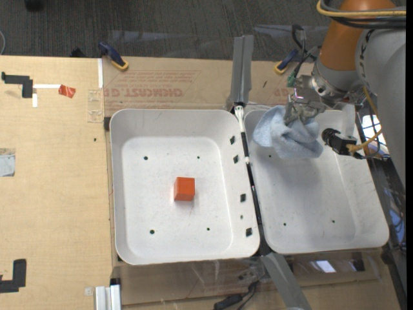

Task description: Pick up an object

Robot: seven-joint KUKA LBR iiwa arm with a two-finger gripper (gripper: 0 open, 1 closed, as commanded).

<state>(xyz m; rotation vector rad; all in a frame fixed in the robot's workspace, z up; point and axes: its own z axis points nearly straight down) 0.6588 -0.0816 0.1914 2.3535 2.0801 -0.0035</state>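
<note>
Two bins lay before you, an orange block (184, 188) in the left, while the gripper (299, 113) met a pale blue cloth (284, 137) in the right bin's (322, 234) far corner, jaw state untellable, so you needed a slow, straight lift.

Two white bins (129, 237) sat side by side before me on cardboard (155, 86). Blue-and-yellow clamps (113, 55) held its far edge.

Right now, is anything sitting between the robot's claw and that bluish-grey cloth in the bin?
Nothing visible. The gripper sits right over the bluish-grey cloth in the right bin, appearing to touch its top.
</note>
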